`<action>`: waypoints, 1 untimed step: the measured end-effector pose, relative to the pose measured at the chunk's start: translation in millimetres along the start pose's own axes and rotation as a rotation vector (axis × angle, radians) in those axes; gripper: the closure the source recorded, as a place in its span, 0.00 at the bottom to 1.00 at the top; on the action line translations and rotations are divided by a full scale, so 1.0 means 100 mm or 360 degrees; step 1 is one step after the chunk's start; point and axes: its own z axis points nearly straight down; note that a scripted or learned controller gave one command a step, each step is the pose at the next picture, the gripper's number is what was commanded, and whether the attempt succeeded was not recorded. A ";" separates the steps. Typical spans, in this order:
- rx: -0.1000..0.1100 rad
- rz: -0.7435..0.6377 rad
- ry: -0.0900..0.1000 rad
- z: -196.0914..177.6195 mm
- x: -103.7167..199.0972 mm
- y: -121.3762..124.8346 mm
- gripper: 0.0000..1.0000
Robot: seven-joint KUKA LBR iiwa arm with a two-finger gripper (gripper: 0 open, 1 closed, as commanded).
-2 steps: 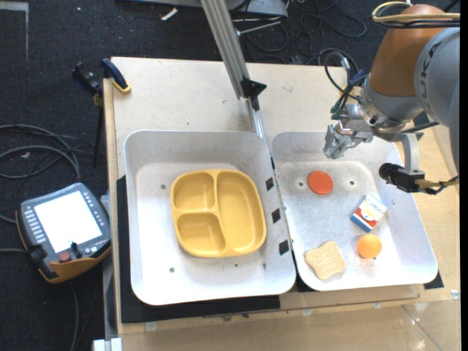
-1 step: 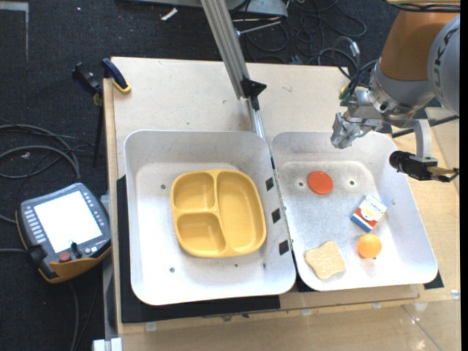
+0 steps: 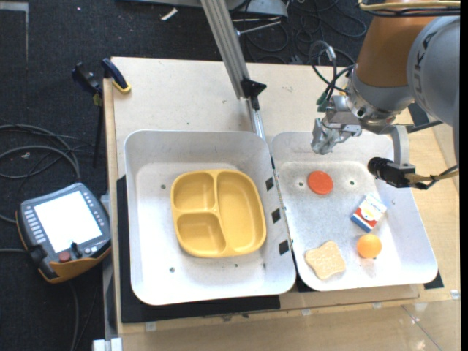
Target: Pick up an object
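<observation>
Gripper above red disc

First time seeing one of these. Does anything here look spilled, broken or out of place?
Nothing stands out. The yellow tray sits flat in the left bin; the red disc, small box, orange and bread slice lie apart, intact.

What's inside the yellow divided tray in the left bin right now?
All three compartments of the yellow divided tray show bare yellow plastic. The left bin floor beneath the tray is covered, so unseen.
</observation>
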 end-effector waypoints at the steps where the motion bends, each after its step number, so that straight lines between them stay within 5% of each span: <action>1: 0.0003 0.0000 0.0001 0.15 0.50 -0.20 1.00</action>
